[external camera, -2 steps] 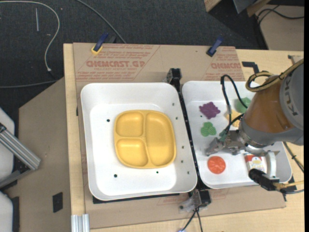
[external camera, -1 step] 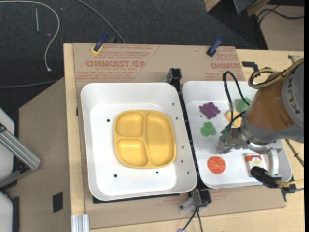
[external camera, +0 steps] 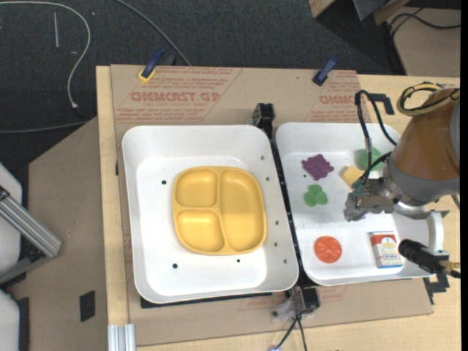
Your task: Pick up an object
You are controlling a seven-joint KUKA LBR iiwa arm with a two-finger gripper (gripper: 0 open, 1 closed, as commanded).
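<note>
- Objects sitting in the right bin (external camera: pixel 292 196) are what's up for grabs — a purple bunch (external camera: pixel 317 167), a green leafy piece (external camera: pixel 315 195), a yellow chunk (external camera: pixel 352 175), a green thing (external camera: pixel 365 157), an orange-red round one (external camera: pixel 328 249) and a small red and white box (external camera: pixel 385 249).
- Claw (external camera: pixel 356 209) hangs over the middle of that bin, coming in off the grey arm (external camera: pixel 428 159) with the orange band.
- Honestly can't tell if the claw is spread or pinched; it's a dark blob from this angle, and nothing visibly sits in it.
- Green leafy piece is just left of the claw, close but apart from it.
- Purple bunch is up and to the left of the claw, a little farther off.
- Yellow chunk is right above the claw, near it, and the green thing is just past that, partly hidden by the arm.
- Orange-red round one is below and left of the claw; the box is below and right — both near the bin's front edge.
- Well off to the claw's left, the other bin (external camera: pixel 146 218) holds a yellow divided plate (external camera: pixel 219 210) lying flat in the middle.
</note>
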